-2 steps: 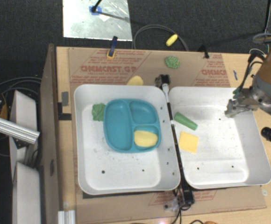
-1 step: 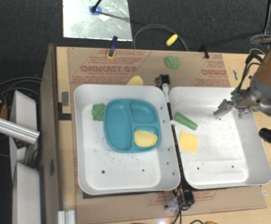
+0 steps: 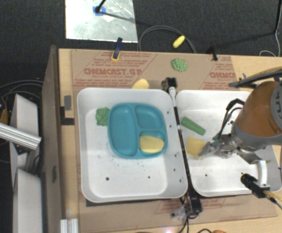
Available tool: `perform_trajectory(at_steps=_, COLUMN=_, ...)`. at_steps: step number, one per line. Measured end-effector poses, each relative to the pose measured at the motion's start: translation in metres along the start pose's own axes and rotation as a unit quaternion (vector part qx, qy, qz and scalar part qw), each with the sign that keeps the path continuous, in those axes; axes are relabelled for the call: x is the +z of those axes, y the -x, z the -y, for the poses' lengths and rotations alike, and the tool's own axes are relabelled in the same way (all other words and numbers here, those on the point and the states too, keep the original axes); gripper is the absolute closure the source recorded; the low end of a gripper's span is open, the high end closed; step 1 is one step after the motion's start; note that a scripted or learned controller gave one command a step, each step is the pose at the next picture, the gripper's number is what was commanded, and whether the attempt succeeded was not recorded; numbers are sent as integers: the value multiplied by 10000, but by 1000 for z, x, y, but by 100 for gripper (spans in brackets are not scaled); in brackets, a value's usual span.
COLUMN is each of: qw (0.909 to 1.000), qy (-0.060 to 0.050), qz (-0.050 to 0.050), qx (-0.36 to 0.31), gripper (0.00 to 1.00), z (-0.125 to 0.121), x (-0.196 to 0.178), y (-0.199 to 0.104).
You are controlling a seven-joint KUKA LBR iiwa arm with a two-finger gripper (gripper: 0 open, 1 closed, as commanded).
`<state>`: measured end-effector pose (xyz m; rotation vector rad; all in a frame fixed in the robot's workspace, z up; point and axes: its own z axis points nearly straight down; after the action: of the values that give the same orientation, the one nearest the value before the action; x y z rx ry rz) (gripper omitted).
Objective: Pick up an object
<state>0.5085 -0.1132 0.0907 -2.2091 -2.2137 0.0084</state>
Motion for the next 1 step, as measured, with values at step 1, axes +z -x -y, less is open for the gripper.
perform_trajectory(at_steps=1, qw=10000, qy=88, qz=40, qx=13, gripper=0, z=-26, x=6, y=46)
